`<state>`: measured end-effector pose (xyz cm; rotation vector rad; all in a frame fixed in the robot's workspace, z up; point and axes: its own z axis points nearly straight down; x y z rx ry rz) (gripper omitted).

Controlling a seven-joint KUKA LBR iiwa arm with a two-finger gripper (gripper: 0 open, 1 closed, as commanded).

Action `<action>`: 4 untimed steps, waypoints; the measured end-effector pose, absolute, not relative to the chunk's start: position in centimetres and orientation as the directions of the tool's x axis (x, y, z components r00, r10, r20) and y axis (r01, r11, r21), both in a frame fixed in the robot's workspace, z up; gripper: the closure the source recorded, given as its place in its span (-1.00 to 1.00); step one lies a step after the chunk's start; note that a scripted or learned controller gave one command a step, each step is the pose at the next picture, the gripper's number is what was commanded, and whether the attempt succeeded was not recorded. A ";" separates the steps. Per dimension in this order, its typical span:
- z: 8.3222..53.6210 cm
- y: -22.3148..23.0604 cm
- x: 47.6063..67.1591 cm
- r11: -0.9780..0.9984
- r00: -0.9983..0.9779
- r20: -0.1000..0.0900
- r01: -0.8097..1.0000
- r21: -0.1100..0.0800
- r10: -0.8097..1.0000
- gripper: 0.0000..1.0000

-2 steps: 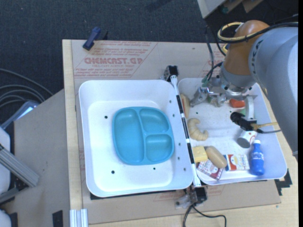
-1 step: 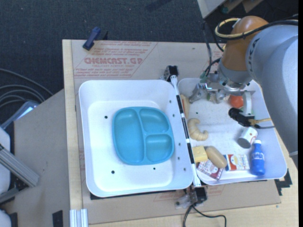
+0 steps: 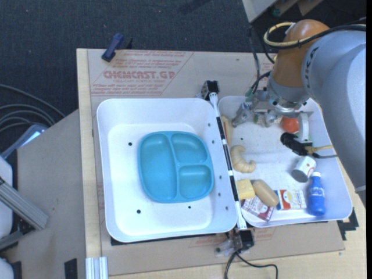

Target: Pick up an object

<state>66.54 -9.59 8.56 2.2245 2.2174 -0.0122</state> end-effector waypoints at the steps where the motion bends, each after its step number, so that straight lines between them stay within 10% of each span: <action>1: 8.5 -9.7 66.5 -0.003 0.003 -0.004 1.000 -0.005 1.000 -1.00; 4: 8.6 -9.6 66.5 -0.003 0.003 -0.005 1.000 -0.005 1.000 -1.00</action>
